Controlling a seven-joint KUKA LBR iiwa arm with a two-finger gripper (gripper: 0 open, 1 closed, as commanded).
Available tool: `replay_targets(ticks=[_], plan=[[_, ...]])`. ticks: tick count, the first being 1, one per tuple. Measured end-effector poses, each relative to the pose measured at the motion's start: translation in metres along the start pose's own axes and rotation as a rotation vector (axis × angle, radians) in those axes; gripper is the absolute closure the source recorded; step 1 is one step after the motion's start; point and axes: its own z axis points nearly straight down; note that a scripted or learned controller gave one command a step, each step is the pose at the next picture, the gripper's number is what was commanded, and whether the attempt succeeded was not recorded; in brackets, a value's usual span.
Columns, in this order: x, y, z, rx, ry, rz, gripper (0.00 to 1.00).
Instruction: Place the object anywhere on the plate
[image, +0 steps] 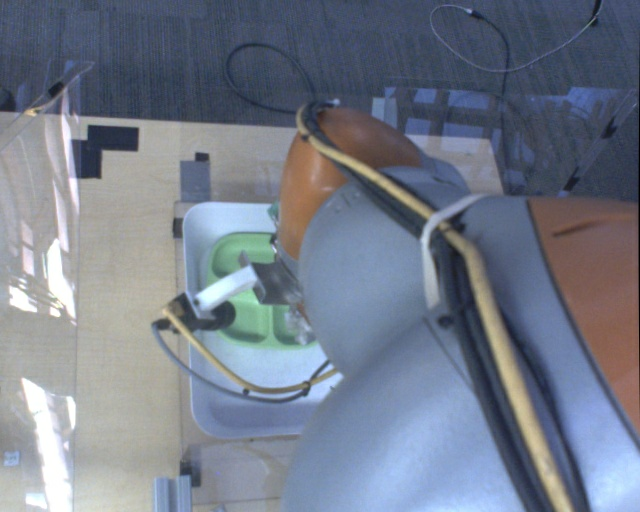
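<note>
Gripper (290, 300): low over the green plate (235, 258), hidden by the arm (400, 330); opening cannot be told.
Plate: in the white bin (200, 240), beneath the gripper.
Object: cannot be made out.

One fixed overhead camera looks slantwise down, close over the arm (450, 340).

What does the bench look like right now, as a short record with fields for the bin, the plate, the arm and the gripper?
bin: white bin, on the wooden bench
plate: green plate inside that bin, partly hidden by the arm
arm: grey arm with orange band, reaching in from the right over the bin
gripper: gripper low over the plate; finger state cannot be told
object: cannot be made out
</note>
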Motion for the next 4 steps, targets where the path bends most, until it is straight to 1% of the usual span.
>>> replay_targets(ticks=[1, 2, 3, 4], plan=[[0.002, -0.002, 0.154, 0.005, 0.006, 0.075, 1.0], [-0.006, -0.004, 0.158, 0.013, -0.023, 0.076, 0.0], [0.043, 0.013, 0.09, 0.034, -0.096, 0.173, 0.0], [0.004, -0.002, 0.148, 0.013, -0.02, 0.203, 0.0]])
